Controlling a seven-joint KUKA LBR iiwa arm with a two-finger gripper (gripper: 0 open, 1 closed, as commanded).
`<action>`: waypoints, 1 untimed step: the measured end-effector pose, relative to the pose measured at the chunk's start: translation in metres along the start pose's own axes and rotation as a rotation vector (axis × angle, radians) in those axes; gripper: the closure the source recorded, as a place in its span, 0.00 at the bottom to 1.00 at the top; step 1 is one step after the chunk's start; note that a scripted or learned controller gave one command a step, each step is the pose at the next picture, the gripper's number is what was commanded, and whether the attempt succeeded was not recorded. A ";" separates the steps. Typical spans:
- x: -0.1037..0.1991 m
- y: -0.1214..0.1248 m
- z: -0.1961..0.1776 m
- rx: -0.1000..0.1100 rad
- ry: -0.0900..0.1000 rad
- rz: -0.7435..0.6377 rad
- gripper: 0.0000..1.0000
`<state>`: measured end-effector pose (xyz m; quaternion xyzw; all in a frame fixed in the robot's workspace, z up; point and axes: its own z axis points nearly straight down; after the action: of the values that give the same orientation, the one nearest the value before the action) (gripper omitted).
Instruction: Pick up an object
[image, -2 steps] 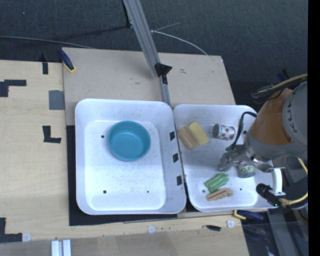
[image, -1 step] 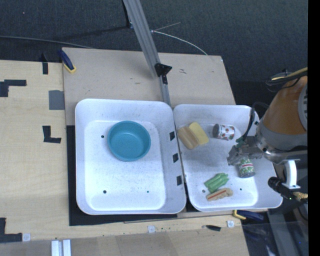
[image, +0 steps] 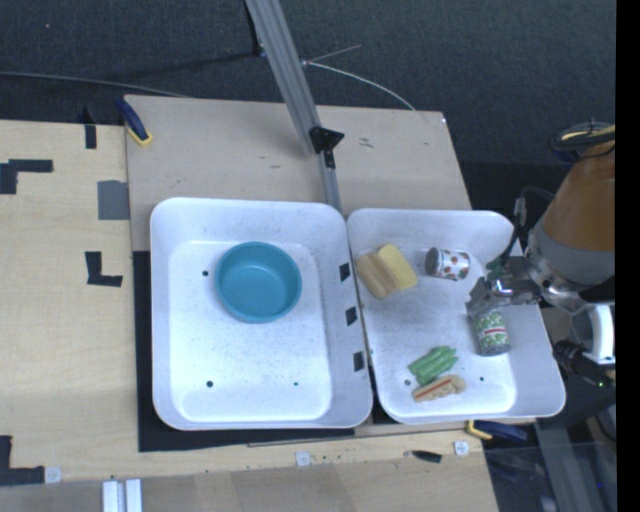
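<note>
My gripper (image: 487, 298) hangs over the right edge of the right bin (image: 400, 225), reaching in from the right. Directly below it in the view lies a small green-patterned can (image: 492, 333), touching or very close to the gripper's tip. A white cup with red dots (image: 449, 264) lies on its side to the upper left of the gripper. A yellow and tan sponge-like block (image: 386, 270) rests near the bin's left wall. A green vegetable (image: 433, 362) and an orange carrot-like piece (image: 439, 388) lie at the bin's front.
The left bin (image: 180, 300) holds a blue bowl (image: 259, 281). A grey metal pole (image: 296, 90) slants down from the top to the seam between the bins. The arm's orange band (image: 590, 200) is at the right edge.
</note>
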<state>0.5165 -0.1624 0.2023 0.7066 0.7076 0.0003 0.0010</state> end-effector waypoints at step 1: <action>0.049 0.024 -0.014 0.001 0.003 -0.005 1.00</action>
<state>0.5402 -0.1132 0.2159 0.7047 0.7095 0.0007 -0.0003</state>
